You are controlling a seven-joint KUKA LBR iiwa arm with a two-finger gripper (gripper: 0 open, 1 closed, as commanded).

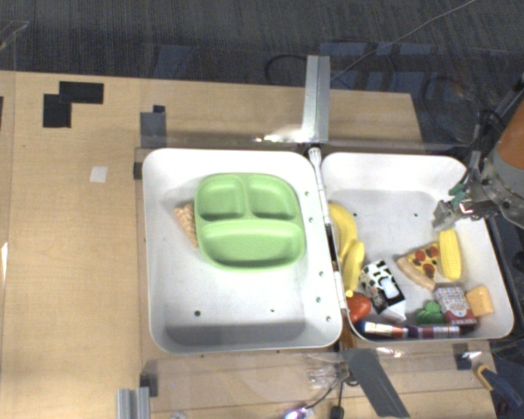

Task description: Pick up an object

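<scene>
Marker (410,329), gripper (455,208) perhaps above corn (451,253)

Corn cob (451,253): yellow, lying lengthwise near the right bin's right wall, just below the gripper (450,209).
Pizza slice (422,264): toy wedge with red dots, touching the corn's left side.
Bananas (345,238): yellow, along the right bin's left wall.
Black-and-white item (383,282): beside the bananas' lower end.
Red tomato (359,307): front-left corner.
Marker (410,329): lying flat along the front wall.
Cheese block (479,301): yellow-orange, front-right corner.
Green tray (247,220): sectioned, left bin.
</scene>
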